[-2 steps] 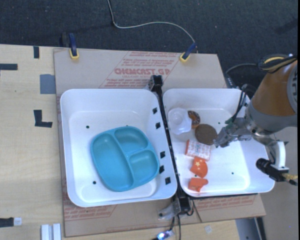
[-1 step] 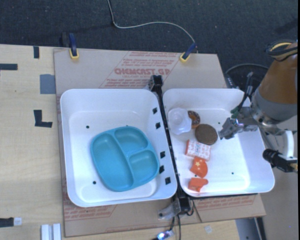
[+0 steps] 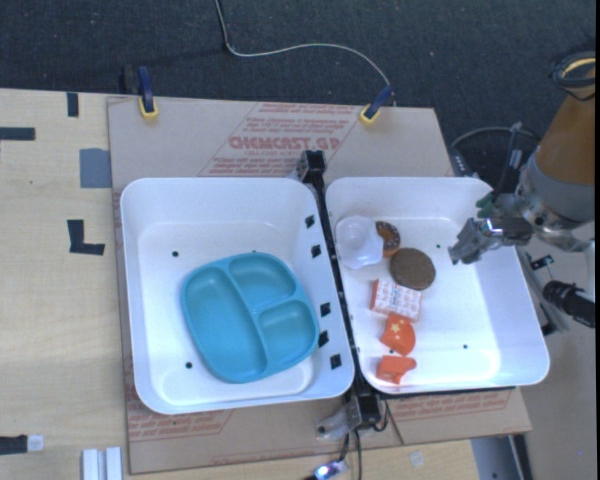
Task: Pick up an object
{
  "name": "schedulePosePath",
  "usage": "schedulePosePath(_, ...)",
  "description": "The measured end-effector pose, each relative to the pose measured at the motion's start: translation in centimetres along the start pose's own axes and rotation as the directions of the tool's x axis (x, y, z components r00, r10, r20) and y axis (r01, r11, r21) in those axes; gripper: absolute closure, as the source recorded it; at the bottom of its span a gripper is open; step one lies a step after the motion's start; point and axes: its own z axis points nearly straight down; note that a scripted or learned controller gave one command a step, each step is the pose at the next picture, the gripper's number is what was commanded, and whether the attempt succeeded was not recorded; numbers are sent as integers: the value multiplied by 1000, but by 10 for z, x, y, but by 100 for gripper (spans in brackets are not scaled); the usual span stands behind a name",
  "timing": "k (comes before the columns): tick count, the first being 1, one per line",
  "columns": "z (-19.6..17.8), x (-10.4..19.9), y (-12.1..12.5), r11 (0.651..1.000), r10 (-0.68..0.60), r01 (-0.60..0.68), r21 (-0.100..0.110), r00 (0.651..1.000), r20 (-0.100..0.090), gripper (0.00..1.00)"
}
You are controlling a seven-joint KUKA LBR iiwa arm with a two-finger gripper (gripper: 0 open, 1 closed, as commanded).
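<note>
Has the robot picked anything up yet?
Not yet. The end effector sits over the right bin, off to the right of the toys, with nothing between its fingers. The brown disc, the orange pieces and the clear cup all lie in the bin. Choosing, grabbing and lifting one is left.

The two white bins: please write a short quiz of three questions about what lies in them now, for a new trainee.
1. True or false: the blue divided tray lies in the left bin.
2. Which item lies nearest the end effector? A) the brown round disc B) the blue divided tray C) the orange piece at the near wall
3. Fill in: the clear cup sits in the right bin, beside the ____ between the bins.

Key: 1 true; 2 A; 3 divider.
</note>
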Motion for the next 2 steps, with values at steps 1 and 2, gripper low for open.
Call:
schedulePosePath(1,-3,57,-8,1000,-5,5,4,1000,-3,100)
schedulePosePath(2,-3,114,-17,1000,-5,5,6,1000,-4,100)
